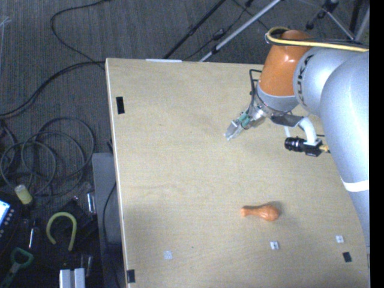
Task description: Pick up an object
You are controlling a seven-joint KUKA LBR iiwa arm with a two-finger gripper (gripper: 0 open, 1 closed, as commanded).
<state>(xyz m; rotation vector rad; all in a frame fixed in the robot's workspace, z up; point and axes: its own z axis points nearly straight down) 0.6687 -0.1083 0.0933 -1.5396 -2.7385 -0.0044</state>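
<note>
the arm's gripper hangs over the middle of the tan counter, nearer its far edge. an orange pear-shaped object lies apart from it, toward the counter's near right corner, narrow end pointing left.

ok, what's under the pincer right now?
Bare tan board beneath the pincer; nothing lies there. The orange pear-shaped object sits apart, nearer the camera. The arm hides the board's right part.
</note>
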